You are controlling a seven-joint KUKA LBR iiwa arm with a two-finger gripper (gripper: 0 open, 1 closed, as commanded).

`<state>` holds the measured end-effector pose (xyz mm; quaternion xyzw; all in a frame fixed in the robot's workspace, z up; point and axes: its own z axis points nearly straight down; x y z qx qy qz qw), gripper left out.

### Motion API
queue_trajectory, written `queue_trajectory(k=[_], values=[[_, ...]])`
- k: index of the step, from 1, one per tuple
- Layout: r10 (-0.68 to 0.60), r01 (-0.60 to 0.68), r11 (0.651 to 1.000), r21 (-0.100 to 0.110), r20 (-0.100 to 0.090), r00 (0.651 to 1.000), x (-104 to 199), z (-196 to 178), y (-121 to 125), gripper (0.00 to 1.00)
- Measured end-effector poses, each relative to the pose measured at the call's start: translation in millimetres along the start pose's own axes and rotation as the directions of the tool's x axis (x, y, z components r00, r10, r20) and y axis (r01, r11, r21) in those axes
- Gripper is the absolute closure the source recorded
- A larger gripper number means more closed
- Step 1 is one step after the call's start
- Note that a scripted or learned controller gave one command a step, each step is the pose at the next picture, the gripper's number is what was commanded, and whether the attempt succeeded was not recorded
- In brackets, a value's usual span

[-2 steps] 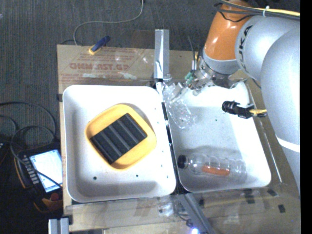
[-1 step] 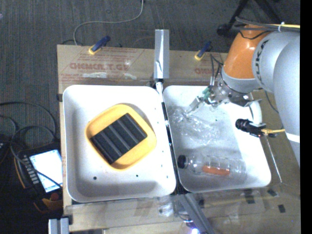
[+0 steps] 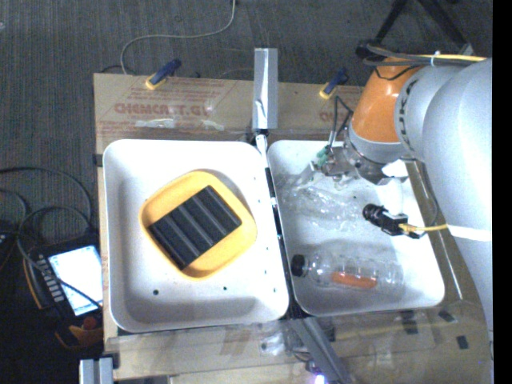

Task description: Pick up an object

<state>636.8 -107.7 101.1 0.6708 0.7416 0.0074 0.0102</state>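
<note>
A yellow block with a black ribbed top lies in the left bin. In the right bin a clear plastic bottle with a black cap and an orange piece inside lies on its side near the front. A crumpled clear plastic wrap sits at the back of that bin. My gripper reaches down at the right bin's back, just above the wrap, under the orange wrist band. Its tips are hidden among the wrist parts and the plastic.
A black connector with a yellow cable hangs off the arm over the right bin. The grey arm body covers the bin's right side. A metal post stands behind the bins. A tablet lies left of the bench.
</note>
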Motion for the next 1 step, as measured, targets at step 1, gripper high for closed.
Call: queue_trajectory(k=[1], values=[[0.031,-0.031,0.999,0.026,-0.002,1.0,-50.1,-53.2,-60.2,0.0]])
